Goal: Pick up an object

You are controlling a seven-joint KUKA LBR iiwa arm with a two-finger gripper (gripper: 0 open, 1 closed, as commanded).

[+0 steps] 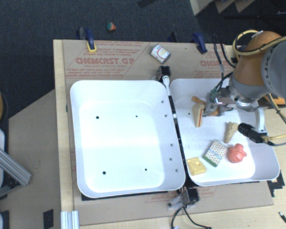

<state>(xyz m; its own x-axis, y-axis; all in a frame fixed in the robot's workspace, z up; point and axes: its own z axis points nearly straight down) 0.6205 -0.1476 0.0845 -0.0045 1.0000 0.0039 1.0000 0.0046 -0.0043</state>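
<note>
Gripper hovers by the tan stick near the right bin's far edge; finger state unclear, so centre yourself first.

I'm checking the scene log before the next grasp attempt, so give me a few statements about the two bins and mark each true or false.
1. The objects lie in the right bin. True.
2. A red object lies near the right bin's front right corner. True.
3. The yellow block sits in the left bin. False: it lies in the right bin, near its front left corner.
4. The end effector hovers over the left bin. False: it is over the right bin, beside the orange stick.
5. A small white box lies on the board behind the bins. True.
</note>
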